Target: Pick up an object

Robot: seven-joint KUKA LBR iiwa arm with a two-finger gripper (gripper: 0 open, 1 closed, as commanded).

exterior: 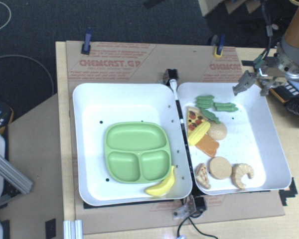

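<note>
Dark carpet surrounds a table (269, 193) faced with printed cardboard, on which we log two white bins side by side.

Gripper (253, 83): hovers above the far right corner of the right bin (269, 148), fingers spread, nothing between them. We judge the task not yet begun in effect: no object is lifted, and the approach, closing and lift all remain.

Right bin, nearest the gripper outward, nine toy foods by our count:
- green pea pods (205, 101), one cluster, with one green bean (225, 107) just beside it
- pizza slice (193, 116), one
- corn cob (198, 132), one, lying against the pizza
- round bun (218, 131), one
- orange wedge (207, 145), one
- round cookie (220, 167), one
- croissant (242, 174), one
- small pastry (202, 174), one, near the front edge

Left bin (89, 148), two items:
- green divided tray (137, 151), one, three compartments
- banana (161, 184), one, touching the tray's near corner

Any of these could serve as the object; the pea pods lie closest to the gripper.
</note>
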